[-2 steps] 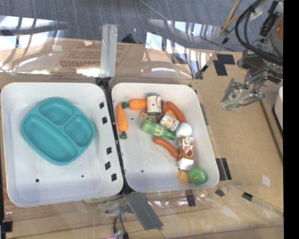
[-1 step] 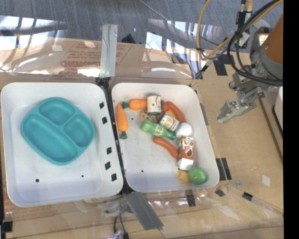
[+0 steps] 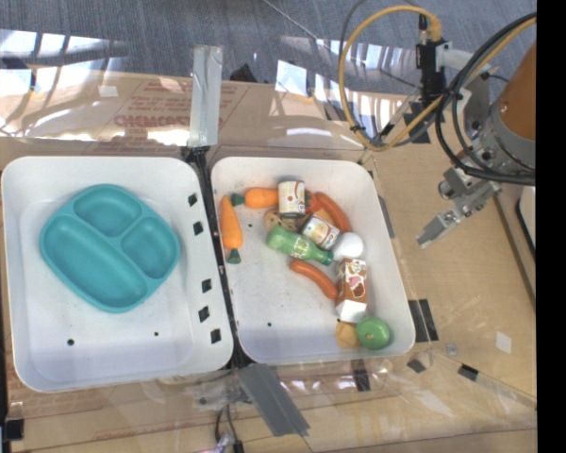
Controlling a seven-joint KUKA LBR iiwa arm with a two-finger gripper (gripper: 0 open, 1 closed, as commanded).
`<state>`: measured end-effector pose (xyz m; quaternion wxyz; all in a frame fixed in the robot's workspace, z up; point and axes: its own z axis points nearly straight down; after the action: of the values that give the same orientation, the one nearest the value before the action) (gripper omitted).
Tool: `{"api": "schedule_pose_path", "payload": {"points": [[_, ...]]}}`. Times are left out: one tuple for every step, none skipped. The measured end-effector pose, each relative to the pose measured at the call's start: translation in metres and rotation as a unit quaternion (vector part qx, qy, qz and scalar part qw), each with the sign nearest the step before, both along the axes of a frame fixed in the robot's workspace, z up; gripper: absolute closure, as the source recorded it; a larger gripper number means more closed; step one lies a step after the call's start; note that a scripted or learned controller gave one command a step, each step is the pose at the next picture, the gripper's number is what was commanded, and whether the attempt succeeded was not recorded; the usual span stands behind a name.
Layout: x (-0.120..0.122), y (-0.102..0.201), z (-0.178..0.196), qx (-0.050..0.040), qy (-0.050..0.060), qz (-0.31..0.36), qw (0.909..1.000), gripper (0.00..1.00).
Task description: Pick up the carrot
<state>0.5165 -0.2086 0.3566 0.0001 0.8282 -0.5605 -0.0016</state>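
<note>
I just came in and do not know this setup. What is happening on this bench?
A grey robot arm with an orange band is at the right, and its tool hovers outside the bins, over the brown bench. The orange toy carrot lies by the left wall of the right white bin, among other toy foods, and is not yet picked up. The left white bin holds a teal divided plate.

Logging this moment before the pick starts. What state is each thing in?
carrot: lying flat along the right bin's left wall, not held.
gripper: outside the bins to the right, above the bench, nothing between its fingers.
green bottle: lying on its side.
green apple: resting in the right bin's near corner.
teal divided plate: flat in the left bin, nothing on it.
</note>
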Motion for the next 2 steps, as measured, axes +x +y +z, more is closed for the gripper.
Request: {"api": "schedule_pose_path", "payload": {"points": [[0.011, 0.006, -0.016, 0.0008, 0.001, 0.090, 0.9959, 1.00], [-0.040, 0.012, -0.020, 0.0008, 0.000, 0.174, 0.9848, 1.00]]}}
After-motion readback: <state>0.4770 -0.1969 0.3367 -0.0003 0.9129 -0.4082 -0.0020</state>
